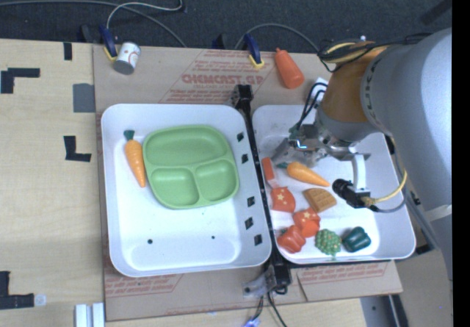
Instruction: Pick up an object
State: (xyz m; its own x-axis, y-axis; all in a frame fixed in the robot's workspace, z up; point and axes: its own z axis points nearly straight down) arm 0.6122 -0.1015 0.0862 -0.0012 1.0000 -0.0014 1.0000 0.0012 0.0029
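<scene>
Looking down, we see our gripper [297,148] low in the right bin [393,241], near its upper left part. We cannot tell if it is apart or together. An orange carrot [308,173] lies just under it, close by. Below the carrot sit a brown piece [319,199], red pieces [283,199], a broccoli [328,242] and a dark green pepper [357,239]. In the left bin [176,256] we see a green tray [191,165] and another carrot [135,159] beside it.
</scene>
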